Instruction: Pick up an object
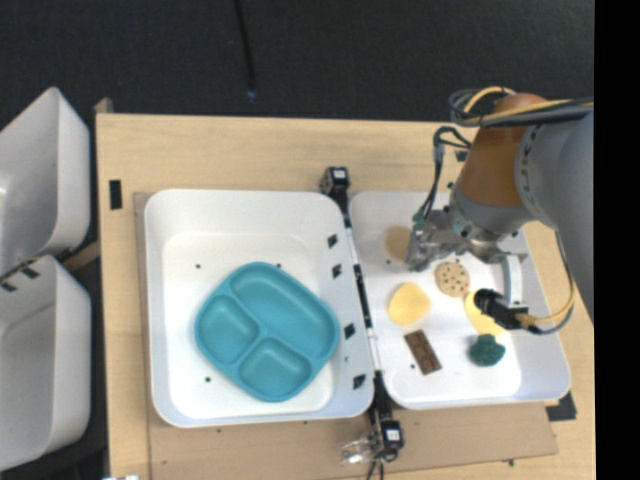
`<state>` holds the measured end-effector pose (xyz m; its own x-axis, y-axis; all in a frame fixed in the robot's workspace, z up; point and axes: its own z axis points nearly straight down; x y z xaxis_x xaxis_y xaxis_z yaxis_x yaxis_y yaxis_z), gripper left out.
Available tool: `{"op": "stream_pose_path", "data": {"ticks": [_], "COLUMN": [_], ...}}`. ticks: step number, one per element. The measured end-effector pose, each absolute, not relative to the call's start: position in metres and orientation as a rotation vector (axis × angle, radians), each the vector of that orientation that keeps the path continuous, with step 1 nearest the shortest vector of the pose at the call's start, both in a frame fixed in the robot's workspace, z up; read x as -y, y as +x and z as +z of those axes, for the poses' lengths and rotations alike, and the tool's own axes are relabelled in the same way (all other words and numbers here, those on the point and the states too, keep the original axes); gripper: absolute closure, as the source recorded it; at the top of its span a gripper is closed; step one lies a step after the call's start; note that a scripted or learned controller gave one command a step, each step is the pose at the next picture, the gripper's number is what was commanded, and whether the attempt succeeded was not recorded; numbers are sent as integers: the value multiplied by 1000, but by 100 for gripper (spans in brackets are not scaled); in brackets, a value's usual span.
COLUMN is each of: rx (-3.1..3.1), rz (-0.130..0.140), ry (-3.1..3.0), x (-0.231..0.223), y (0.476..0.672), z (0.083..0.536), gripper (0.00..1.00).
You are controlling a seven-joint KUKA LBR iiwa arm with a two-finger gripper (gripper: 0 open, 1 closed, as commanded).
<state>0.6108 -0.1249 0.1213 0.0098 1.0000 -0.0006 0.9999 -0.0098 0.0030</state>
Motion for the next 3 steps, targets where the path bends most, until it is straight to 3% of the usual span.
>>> {"op": "stream_pose_path", "data": {"ticks": [2,3], "rx": [-2215,-2221], "rz": [7,4], "ry": [2216,2216], "x": [130,131], "y": [610,612], "z": [249,276], "gripper": [100,100]}}
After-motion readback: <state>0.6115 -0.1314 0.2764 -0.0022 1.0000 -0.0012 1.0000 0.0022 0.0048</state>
